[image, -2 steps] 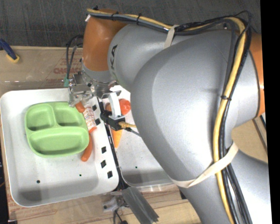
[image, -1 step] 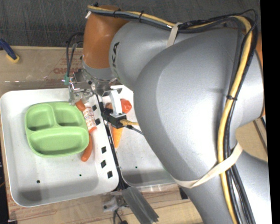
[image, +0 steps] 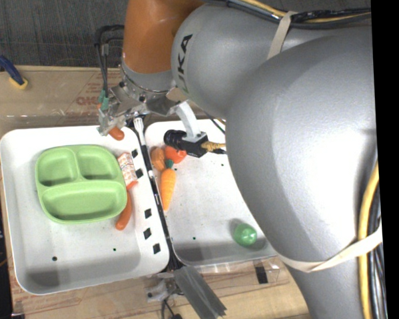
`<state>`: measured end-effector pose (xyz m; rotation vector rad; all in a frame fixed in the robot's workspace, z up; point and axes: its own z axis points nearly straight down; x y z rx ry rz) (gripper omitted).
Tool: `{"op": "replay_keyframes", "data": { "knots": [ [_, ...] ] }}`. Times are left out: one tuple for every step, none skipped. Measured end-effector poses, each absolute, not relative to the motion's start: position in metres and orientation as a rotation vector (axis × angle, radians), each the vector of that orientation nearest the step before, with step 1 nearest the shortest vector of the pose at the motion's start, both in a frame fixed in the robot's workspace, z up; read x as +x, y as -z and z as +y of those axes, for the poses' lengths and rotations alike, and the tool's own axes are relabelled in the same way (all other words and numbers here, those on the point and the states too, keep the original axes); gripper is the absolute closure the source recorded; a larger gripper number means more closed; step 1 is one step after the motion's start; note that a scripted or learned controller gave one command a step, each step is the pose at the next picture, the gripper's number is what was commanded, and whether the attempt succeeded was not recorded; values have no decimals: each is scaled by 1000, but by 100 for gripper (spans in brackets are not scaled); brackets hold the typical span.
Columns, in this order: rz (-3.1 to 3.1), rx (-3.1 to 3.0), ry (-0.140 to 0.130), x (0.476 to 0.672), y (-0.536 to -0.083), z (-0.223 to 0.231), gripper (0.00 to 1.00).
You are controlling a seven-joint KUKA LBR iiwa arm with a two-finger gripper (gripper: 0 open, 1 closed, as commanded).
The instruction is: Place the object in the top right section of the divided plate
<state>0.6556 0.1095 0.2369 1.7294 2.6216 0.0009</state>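
A green divided plate (image: 81, 183) lies in the left bin (image: 31, 264), with two small sections on its far side and one long section nearer me. My gripper (image: 112, 125) hangs over the far edge of that bin, just beyond the plate's top right section (image: 97, 163). A small orange object (image: 117, 134) sits between its fingertips, and the fingers look shut on it. The big grey arm with its orange band (image: 149, 31) covers the right of the view.
A red-and-white packet (image: 126, 168) and an orange stick (image: 124, 216) lie against the plate's right rim. The right bin (image: 209, 208) holds a carrot (image: 167, 182), small orange pieces (image: 158, 157) and a green ball (image: 244, 235). A divider (image: 151, 198) separates the bins.
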Motion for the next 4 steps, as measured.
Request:
{"op": "replay_keyframes", "data": {
  "knots": [
    [2412,2023,11,654,-123,104,100],
    [1688,2651,3,656,-192,78,100],
    [1702,2644,8,656,-201,80,100],
    [1997,2432,9,655,-150,124,100]
  ]
}}
